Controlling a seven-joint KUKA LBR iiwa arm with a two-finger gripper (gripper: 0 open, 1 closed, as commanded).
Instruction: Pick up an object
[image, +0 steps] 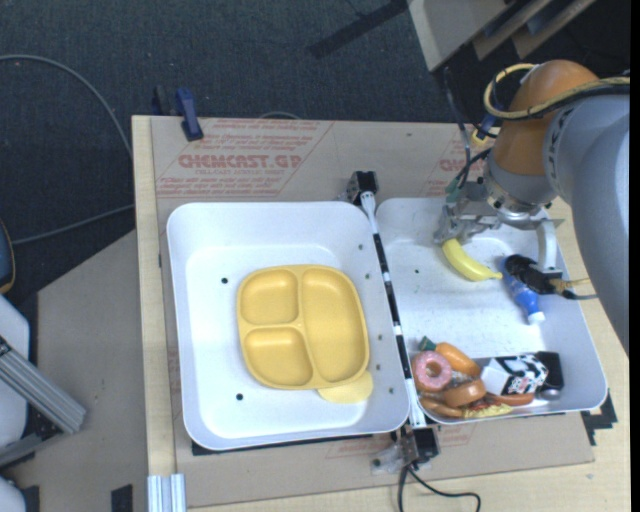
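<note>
My gripper (470, 228) hangs over the far end of the right bin (590, 350), right above the upper tip of a yellow banana (470, 262) that lies on the bin floor. Whether it touches the banana I cannot tell. A small blue tube with a white cap (524, 299) lies just right of the banana. At the near end of this bin sit a pink frosted donut (433, 371), an orange carrot (457, 356), a hot dog (462, 396) and a black-and-white packet (523, 375).
The left bin (200, 300) holds a yellow divided plate (300, 327) with a pale yellow disc (345, 390) poking out under its near edge. A black clip (363, 185) sits where the bins meet. The grey arm (590, 150) covers the bench's far right corner.
</note>
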